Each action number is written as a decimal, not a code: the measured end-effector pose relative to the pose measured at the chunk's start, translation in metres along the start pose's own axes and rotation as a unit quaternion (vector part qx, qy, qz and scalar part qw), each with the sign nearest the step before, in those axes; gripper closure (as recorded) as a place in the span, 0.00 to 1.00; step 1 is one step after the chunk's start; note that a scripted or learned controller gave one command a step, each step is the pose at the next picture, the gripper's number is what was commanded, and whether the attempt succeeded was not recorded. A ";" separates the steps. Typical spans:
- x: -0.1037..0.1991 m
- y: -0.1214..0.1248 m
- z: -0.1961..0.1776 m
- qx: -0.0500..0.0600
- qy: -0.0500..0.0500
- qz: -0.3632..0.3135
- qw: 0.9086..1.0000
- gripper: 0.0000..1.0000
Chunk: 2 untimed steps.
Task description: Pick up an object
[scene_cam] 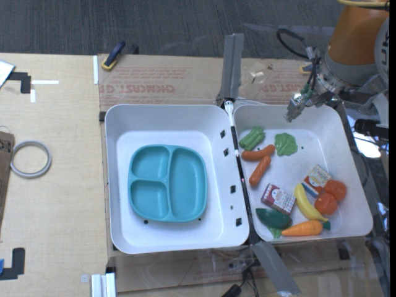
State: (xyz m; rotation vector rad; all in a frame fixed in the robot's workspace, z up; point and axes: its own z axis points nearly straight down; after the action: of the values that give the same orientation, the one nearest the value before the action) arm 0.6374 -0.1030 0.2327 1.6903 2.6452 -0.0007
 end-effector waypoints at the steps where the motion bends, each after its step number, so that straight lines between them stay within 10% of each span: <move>1: 0.047 -0.073 0.042 0.001 0.002 -0.093 0.996 0.00; 2: -0.001 0.024 0.001 0.000 0.000 -0.114 0.993 0.00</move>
State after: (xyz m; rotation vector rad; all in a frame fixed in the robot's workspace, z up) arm 0.6594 -0.0943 0.2317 1.3786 2.8215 -0.0009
